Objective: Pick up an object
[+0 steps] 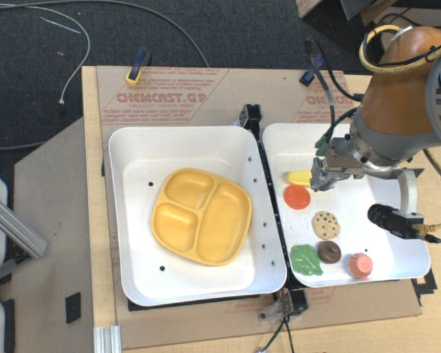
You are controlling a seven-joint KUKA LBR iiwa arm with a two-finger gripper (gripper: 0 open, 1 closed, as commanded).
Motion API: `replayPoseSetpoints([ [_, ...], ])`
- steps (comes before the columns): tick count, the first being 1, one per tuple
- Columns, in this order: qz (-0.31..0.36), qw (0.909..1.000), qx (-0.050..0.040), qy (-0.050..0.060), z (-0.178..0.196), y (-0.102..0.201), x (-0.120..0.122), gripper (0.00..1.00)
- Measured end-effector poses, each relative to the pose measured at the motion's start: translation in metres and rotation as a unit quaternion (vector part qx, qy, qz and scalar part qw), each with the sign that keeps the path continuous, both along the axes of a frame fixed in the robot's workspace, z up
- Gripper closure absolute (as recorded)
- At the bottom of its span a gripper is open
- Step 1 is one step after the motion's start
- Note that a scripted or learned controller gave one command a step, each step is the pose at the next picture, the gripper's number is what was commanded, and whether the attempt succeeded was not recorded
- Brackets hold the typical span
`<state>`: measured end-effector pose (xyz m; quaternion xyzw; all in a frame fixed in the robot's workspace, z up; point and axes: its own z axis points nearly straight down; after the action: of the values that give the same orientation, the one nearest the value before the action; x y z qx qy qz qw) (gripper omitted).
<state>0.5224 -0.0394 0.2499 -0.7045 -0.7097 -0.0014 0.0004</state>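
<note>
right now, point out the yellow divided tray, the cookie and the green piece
yellow divided tray (203,215), camera view, middle ridge
cookie (325,225), camera view, centre of its speckled top
green piece (306,259), camera view, middle

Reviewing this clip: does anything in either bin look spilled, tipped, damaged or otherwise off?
Nothing stands out. The yellow divided plate lies flat in the left bin, slightly rotated. In the right bin, the cookie, green piece and pink piece lie apart, none spilled out.
</note>
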Motion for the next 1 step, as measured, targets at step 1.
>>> replayPoseSetpoints([
  [1,-0.001,1.0,0.0004,0.003,-0.0171,0.0481,0.0084,1.0],
])
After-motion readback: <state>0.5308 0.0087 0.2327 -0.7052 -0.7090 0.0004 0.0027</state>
